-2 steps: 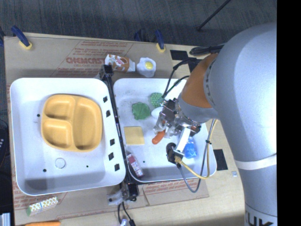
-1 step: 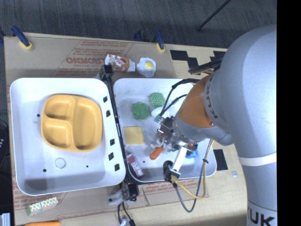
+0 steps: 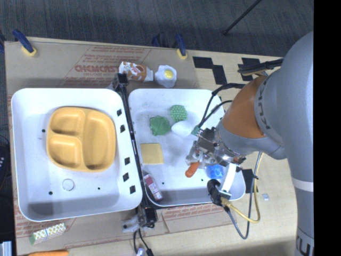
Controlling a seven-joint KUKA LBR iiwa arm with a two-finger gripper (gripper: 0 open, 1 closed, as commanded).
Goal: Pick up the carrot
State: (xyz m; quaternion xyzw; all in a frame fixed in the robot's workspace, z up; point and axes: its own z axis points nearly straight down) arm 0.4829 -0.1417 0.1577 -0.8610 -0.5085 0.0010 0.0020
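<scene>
Carrot [image 3: 192, 169]: my gripper [image 3: 198, 157] hides its upper end; the rest slants down-left. I can't tell whether anything is gripped.

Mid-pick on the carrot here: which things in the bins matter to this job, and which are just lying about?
Belongs to the job:
- carrot, right bin, lower right part
- pincer, right over the carrot's upper end

Just lying about:
- blue item beside the carrot
- yellow square slice
- two green pieces
- yellow divided plate, left bin
</scene>
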